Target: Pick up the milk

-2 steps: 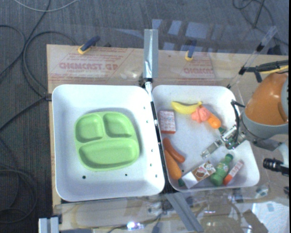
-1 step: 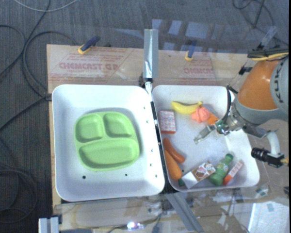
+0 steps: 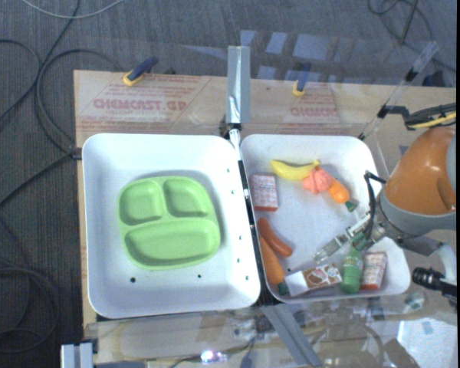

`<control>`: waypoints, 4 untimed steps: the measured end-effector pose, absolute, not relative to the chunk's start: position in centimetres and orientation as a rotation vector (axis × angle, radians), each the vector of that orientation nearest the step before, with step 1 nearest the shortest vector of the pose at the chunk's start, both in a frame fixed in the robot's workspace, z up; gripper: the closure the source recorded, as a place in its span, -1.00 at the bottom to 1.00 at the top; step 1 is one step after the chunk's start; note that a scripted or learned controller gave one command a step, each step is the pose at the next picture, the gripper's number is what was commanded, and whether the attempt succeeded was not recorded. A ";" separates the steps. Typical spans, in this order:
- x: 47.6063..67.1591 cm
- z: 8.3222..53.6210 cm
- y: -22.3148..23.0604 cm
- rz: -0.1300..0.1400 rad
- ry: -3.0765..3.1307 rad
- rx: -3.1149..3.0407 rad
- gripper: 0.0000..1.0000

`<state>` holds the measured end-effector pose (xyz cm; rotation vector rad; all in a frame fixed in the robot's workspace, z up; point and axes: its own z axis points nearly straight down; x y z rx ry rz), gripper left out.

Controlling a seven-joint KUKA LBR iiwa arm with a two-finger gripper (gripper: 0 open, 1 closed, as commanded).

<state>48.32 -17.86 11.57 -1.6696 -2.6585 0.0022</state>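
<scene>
A small red-and-white carton (image 3: 264, 192), which looks like the milk, lies flat at the left side of the right bin (image 3: 307, 148), close to the wall between the bins. A similar red-and-white carton (image 3: 374, 271) lies at the bin's front right corner. My gripper (image 3: 333, 245) hangs low over the front right part of this bin, pointing down and to the left. It is above a white bottle with a red label (image 3: 314, 278) and beside a green bottle (image 3: 353, 273). It is well apart from the left carton. I see nothing held in it.
The right bin also holds a banana (image 3: 293, 169), a pink and orange toy (image 3: 324, 184), a sausage (image 3: 276, 238) and a carrot (image 3: 272, 265). A green divided plate (image 3: 169, 222) lies in the left bin (image 3: 100, 205). The arm's orange band (image 3: 422, 179) overhangs the right rim.
</scene>
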 end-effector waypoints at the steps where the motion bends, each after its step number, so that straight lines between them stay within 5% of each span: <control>1: 52.9 16.7 -12.6 0.002 -2.520 -1.873 -1.00; 2: 48.8 9.0 -15.1 -0.009 -2.661 -1.689 -1.00; 3: 58.1 16.6 -14.3 0.006 -2.439 -1.981 -1.00; 4: 48.7 13.9 -18.7 0.003 -2.782 -1.455 -1.00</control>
